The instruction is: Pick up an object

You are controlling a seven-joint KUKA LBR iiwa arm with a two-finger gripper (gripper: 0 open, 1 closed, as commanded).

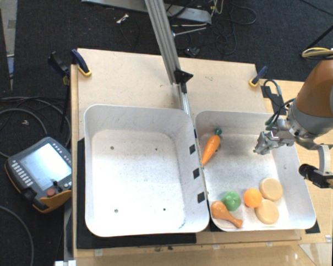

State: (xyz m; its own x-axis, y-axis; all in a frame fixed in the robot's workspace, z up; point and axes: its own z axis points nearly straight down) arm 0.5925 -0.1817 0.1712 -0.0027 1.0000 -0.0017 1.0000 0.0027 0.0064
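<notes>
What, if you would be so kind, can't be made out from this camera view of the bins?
- Gripper: its tip is too small and blurred to read.
- Arm: cut off by the right edge.
- Green item: too small to identify.
- Pale discs: what they are is unclear.

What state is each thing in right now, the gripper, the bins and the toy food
gripper: above the right bin, holding nothing visible.
carrot: lying against the right bin's left wall.
left bin: no objects inside.
right bin: holds carrot plus five pieces clustered at near edge.
</notes>
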